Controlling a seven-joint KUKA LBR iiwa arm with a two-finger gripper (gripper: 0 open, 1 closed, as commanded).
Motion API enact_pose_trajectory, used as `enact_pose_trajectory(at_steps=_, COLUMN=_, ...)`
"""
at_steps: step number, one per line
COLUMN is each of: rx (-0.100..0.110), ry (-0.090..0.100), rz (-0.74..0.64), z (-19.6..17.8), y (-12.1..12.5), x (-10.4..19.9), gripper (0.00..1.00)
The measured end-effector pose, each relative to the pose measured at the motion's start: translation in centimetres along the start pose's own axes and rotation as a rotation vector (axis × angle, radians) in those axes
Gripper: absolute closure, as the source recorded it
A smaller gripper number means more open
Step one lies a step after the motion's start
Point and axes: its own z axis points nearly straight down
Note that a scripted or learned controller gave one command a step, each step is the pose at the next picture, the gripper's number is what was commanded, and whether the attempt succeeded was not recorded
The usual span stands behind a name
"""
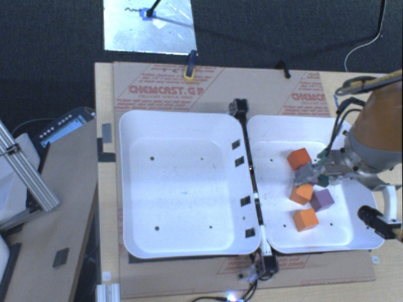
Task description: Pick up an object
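Several small blocks lie in the right bin: an orange cube toward the back, an orange block in the middle, a purple block beside it, and another orange cube nearer the front. A dark green piece shows just under the arm's tip. My gripper reaches in from the right and sits low among the blocks, between the back orange cube and the middle orange block. Its fingertips are hidden in the cluster.
The left bin stands beside the right one, with a black clip strip along the shared wall. The arm's grey and orange body hangs over the right bin's far right side.
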Motion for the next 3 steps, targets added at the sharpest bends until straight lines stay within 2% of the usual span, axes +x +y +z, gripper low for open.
enact_pose_trajectory(at_steps=1, rx=-0.019, ry=-0.005, rz=0.002, z=9.1, y=1.4, x=0.4, gripper=0.00)
enact_pose_trajectory(at_steps=2, rx=-0.026, ry=-0.011, rz=0.002, z=8.1, y=1.6, x=0.2, gripper=1.00)
enact_pose_trajectory(at_steps=3, rx=-0.027, ry=-0.005, rz=-0.003, z=9.4, y=0.4, x=0.8, gripper=1.00)
